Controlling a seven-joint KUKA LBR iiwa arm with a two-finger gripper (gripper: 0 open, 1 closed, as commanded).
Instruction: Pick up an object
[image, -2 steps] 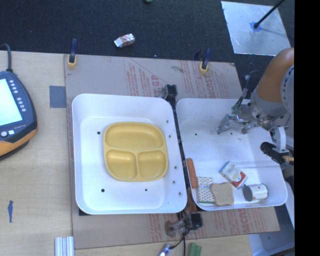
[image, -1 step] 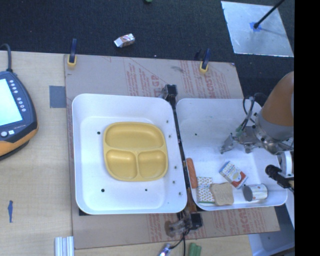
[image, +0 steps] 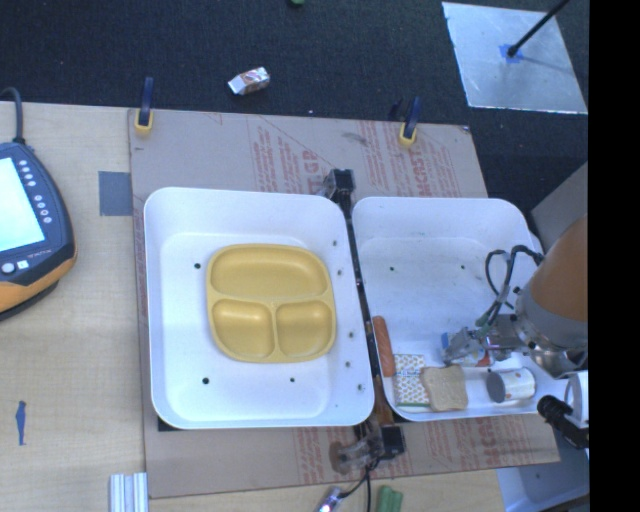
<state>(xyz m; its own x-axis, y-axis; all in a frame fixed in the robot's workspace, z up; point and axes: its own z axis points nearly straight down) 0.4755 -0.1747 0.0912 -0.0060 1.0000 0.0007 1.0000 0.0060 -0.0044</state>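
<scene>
My hand (image: 468, 345) hangs low in the right bin (image: 440, 230); whether it grips anything, I cannot tell. One bread slice (image: 444, 388) lies just below-left, one sausage (image: 382, 346) farther left.

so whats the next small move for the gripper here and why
Probably a short shift left and toward the near rim: the gripper sits low in the right bin, just beside the tan slice and patterned piece, with nothing visibly between its fingers.

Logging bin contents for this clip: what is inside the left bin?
The left bin holds one yellow divided plate with three compartments, lying flat near the middle, nothing in them. A few small dark dots mark the bin floor around it. Whatever is beneath the plate is covered.
</scene>
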